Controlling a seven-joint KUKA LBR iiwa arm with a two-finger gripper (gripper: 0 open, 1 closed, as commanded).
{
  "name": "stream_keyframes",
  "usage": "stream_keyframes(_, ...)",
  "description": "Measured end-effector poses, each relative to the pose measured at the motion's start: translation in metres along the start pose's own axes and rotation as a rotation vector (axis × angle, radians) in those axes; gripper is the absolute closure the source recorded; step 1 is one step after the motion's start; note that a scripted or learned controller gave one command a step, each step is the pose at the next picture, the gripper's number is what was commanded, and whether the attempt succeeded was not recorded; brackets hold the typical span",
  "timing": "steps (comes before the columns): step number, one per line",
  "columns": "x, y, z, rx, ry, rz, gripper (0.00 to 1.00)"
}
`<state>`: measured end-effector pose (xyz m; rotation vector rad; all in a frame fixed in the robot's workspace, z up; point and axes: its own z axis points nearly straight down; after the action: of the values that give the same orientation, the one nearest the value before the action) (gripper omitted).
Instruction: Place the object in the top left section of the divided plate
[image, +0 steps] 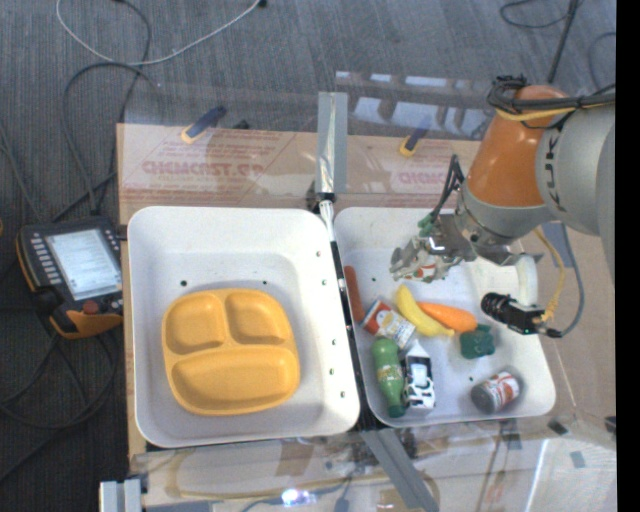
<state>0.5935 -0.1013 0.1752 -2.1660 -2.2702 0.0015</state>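
In the right bin (540, 395), jaws (425, 258), grip unreadable, hover above the banana (418, 312).

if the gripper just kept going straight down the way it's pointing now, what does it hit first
Probably the bare floor of the right bin, just up-left of the banana. The gripper hangs over that spot, though one slanted view leaves depth unsure, so it might brush the banana's end.
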Motion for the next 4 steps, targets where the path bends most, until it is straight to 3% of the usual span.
stream_keyframes(1,0.074,-0.054,-0.063,0.0,-0.001,-0.157,1.0)
stream_keyframes(2,0.136,-0.093,-0.013,-0.014,-0.005,-0.278,1.0)
stream_keyframes(3,0.171,-0.05,-0.038,0.0,-0.001,-0.409,1.0)
stream_keyframes(4,0.208,-0.065,-0.006,0.003,-0.001,-0.226,1.0)
